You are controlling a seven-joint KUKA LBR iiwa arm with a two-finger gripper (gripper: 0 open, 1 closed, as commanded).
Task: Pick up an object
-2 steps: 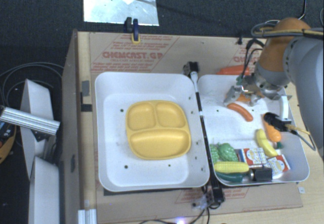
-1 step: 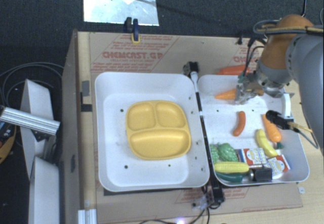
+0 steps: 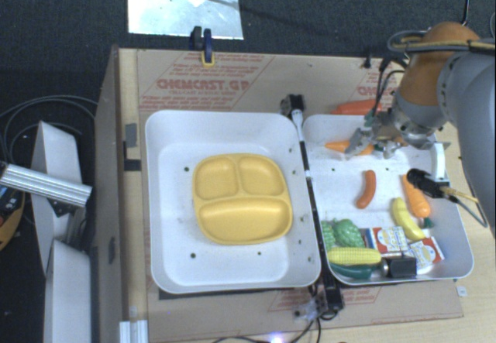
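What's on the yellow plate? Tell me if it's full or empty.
Empty. The yellow plate lies in the left bin, and all three compartments show bare.

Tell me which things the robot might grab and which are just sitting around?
Things it might grab, in the right bin:
sausage
carrot
banana
corn cob
small orange piece, close by the gripper

Just sitting around:
yellow divided plate in the left bin
cardboard sheet
black cables
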